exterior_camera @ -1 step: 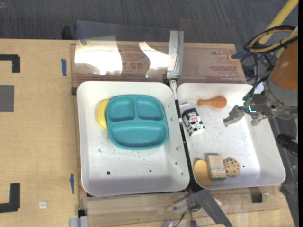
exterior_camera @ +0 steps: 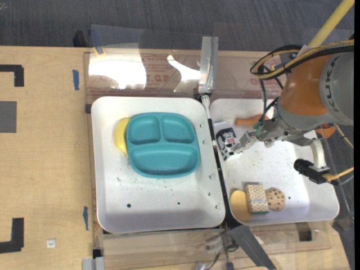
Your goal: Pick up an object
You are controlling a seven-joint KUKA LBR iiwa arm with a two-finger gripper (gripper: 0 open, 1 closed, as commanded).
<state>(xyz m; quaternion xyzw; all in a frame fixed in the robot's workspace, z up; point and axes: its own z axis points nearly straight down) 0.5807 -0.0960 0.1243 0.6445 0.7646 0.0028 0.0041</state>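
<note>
My gripper [exterior_camera: 238, 144] reaches down into the right bin [exterior_camera: 281, 167] near its left wall, under the orange-banded wrist. Just left of its tip lies a small black-and-white object [exterior_camera: 226, 138], very close to the gripper or touching it. An orange stick-like piece [exterior_camera: 246, 120] lies behind the gripper, partly covered by the arm. At the bin's front sit a yellow-orange round piece [exterior_camera: 238, 203], a small patterned box [exterior_camera: 256, 198] and a speckled round cookie-like piece [exterior_camera: 275, 198], side by side.
The left bin [exterior_camera: 107, 196] holds a teal divided plate [exterior_camera: 163, 145] with a yellow object [exterior_camera: 120, 135] poking out from under its left edge. A black part with a yellow cable [exterior_camera: 308, 169] hangs at the right bin's right side. A clear panel [exterior_camera: 146, 72] stands behind the bins.
</note>
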